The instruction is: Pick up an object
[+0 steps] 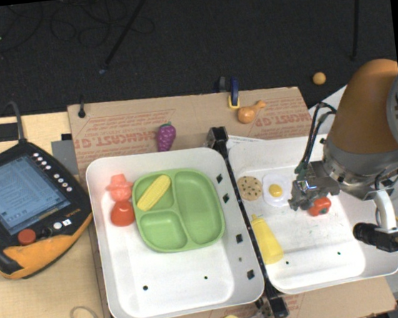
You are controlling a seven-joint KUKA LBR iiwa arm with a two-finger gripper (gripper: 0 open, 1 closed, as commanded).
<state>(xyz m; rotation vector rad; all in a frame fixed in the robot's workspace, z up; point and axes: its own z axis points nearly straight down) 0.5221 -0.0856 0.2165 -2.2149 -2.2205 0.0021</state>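
Gripper (pixel 308 195) low in right bin (pixel 341 259) just beside small red object (pixel 321 206), grip state can't tell; cookie (pixel 250 186), fried egg (pixel 276 191), yellow bottle (pixel 267 240) nearby; green plate (pixel 180 211) with corn (pixel 152 191) in left bin (pixel 172 291).

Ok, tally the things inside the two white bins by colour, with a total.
Yellow: 3, the corn, the bottle, the fried egg
Red or pink: 3, the pink figure, the red cup, the red piece by the gripper
Green: 1, the tray
Brown: 1, the cookie
Total: 8
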